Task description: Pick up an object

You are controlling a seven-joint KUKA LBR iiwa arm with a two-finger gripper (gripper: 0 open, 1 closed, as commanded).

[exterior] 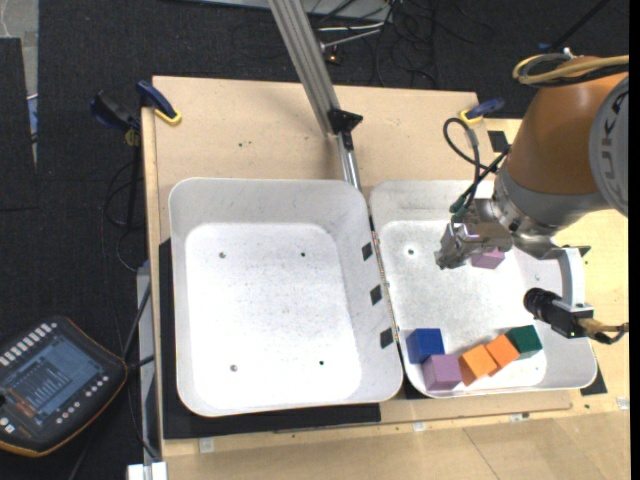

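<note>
We cannot tell the gripper's state, its bulk half hiding one purple block; four more blocks lie below.

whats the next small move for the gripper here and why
Probably a short lift straight up to test the grasp. The gripper sits low in the right bin against a light purple block, but whether the block sits between its fingers cannot be told.

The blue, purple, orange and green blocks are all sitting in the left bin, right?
Not quite. The blue block, purple block, orange block and green block sit in the right bin, not the left one, as the camera view shows.
</note>
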